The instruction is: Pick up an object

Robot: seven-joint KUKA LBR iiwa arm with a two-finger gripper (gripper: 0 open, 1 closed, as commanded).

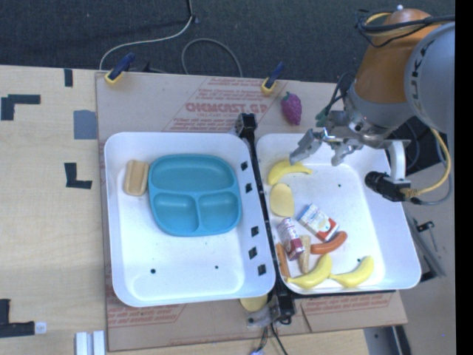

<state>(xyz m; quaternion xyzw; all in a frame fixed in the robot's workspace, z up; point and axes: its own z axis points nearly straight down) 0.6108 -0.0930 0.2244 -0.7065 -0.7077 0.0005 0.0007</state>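
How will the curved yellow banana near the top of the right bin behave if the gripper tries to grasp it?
The curved yellow banana looks like smooth plastic, so probably light and slippery. Its curved shape may let it pivot when pushed. It lies apart from the gripper.

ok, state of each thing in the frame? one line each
gripper: open, holding nothing, over the right bin's back edge
blue tray: flat in the left bin
tan piece: beside the tray's left edge
banana: lying below the gripper
small carton: lying on its side
sausage: lying flat
two bananas: at the front wall
grapes: outside the bins
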